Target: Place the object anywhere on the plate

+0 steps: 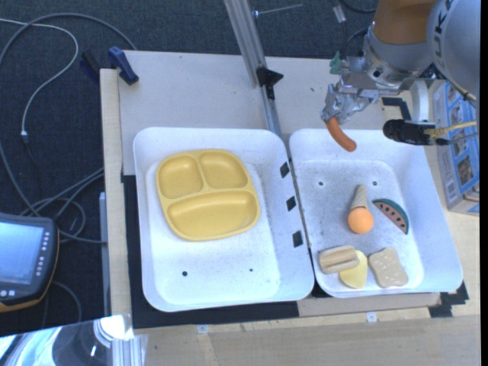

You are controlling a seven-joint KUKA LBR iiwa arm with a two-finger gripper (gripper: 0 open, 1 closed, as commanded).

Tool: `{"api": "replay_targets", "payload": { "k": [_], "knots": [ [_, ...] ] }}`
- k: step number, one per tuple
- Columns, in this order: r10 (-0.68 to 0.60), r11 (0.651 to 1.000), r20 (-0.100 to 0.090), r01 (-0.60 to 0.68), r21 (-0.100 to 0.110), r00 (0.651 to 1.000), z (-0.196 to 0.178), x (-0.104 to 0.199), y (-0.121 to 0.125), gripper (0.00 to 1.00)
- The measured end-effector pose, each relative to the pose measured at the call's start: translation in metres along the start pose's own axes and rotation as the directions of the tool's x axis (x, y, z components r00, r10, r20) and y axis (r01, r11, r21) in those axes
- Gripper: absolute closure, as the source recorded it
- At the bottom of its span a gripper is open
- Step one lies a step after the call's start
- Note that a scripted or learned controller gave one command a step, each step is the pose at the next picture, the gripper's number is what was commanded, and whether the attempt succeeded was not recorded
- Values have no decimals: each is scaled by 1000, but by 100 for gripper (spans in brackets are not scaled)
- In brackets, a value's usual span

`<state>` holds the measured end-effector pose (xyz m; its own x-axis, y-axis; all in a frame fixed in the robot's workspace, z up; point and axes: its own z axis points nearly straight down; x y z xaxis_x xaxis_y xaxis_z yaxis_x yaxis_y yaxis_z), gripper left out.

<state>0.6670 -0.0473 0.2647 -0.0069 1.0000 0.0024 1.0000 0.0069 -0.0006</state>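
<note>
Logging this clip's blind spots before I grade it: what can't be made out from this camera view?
- Gripper jaws: too small and cluttered to tell whether they clamp the toy sausage, which hangs just below them.
- Arm: cut off by the top and right edges.
- Watermelon slice: underside hidden.

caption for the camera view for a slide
Gripper holds a toy sausage above the right bin; the yellow plate waits in the left bin.
</note>
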Motion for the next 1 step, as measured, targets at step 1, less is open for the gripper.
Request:
{"api": "replay_targets", "payload": {
  "k": [1],
  "knots": [
    [0, 1000, 0, 0, -2, 1000, 10, 57, 12, 100]
  ]
}}
